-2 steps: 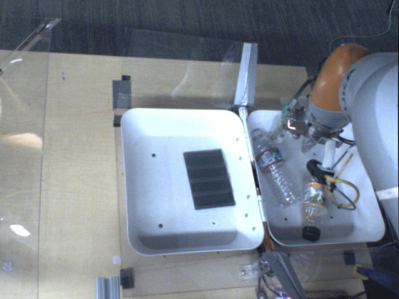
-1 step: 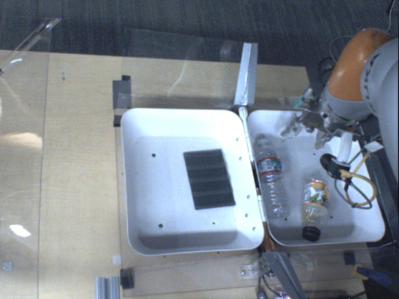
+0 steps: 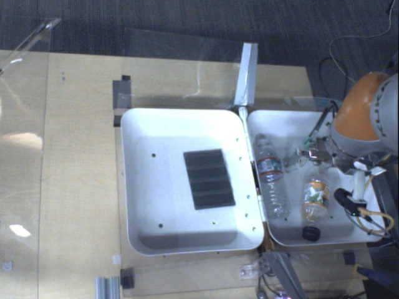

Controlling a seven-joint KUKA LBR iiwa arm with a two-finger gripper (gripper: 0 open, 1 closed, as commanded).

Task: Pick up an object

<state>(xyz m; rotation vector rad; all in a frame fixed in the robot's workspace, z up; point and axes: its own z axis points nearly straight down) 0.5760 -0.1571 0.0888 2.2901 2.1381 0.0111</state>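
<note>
Clear plastic water bottle with a red label point(image 3: 270, 176) is lying on its side in the right-hand shallow white bin point(image 3: 283, 122), stretched out along that bin's left wall. Just beside it, to the right, there's a smaller clear bottle with an orange and green label point(image 3: 316, 198), also lying down. The two are close, though whether they touch is too fine to call. Nearer the front rim, a small black round cap point(image 3: 310, 233) sits on the bin floor, just below the smaller bottle and apart from the water bottle.

Over to the gripper point(image 3: 313, 152): it's above the same bin, to the right of the water bottle's upper half and beyond the smaller bottle, near both. Whether it's spread or closed, I cannot tell, as it's a blur of metal and cable there. Behind it, the grey arm with its orange band point(image 3: 356, 114) comes in from the right edge.

Now the left-hand shallow white bin point(image 3: 149, 185): one flat black ribbed rectangular pad point(image 3: 209, 179) lies near its middle, slightly skewed, well apart from every wall. Both bins sit side by side, rims meeting, on the pale wooden worktop point(image 3: 75, 167).
</note>
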